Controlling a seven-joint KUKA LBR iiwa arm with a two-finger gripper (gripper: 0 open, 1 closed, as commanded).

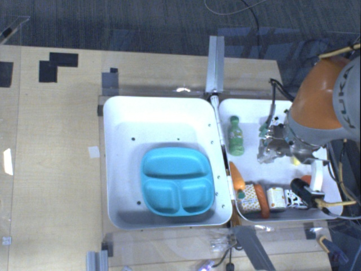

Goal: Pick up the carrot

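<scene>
Wooden bench (pixel 51 168), dark carpet behind; claw (pixel 269 153) over right bin (pixel 254 107), state unclear.

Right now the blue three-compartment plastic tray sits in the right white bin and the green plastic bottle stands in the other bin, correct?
Not quite. The camera view shows the blue three-compartment plastic tray in the left white bin, not the right one. The green plastic bottle is in the other bin, on the right.

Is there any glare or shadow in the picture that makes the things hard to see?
Camera view: a bright glare spot on the left white bin's far rim; soft shadow beside the blue three-compartment plastic tray; the orange carrot is clear; the metal gripper looks slightly blurred.
</scene>
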